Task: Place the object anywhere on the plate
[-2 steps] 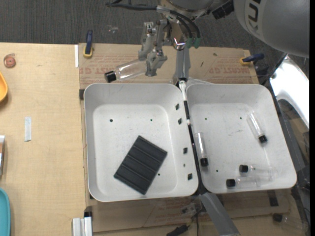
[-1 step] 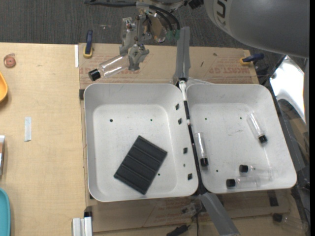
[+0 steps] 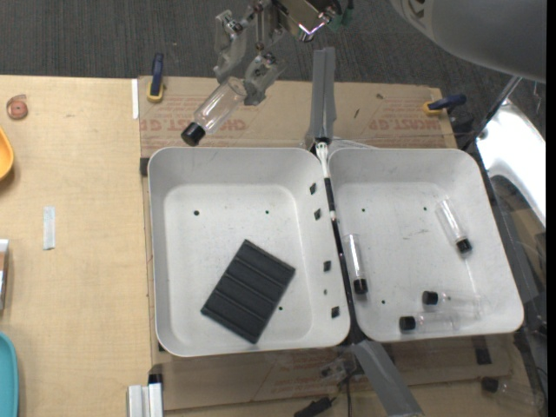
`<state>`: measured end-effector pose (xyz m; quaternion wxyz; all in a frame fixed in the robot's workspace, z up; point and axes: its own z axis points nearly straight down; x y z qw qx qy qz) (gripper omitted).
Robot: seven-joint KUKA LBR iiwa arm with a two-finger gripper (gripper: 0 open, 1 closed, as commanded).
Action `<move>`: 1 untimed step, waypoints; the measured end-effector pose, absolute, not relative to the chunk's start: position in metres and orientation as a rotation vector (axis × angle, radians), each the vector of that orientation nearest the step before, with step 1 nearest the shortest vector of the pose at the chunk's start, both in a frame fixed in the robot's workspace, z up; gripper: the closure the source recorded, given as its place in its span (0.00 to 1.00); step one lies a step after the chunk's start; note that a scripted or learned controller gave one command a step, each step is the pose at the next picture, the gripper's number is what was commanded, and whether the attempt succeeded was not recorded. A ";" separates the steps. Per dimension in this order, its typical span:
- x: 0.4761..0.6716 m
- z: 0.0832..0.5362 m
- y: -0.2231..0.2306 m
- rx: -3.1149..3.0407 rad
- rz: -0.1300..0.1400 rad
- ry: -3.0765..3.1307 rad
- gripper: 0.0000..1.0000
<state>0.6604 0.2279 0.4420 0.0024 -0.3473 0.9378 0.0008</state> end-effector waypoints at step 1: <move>0.613 0.298 0.180 -1.602 0.002 2.701 1.00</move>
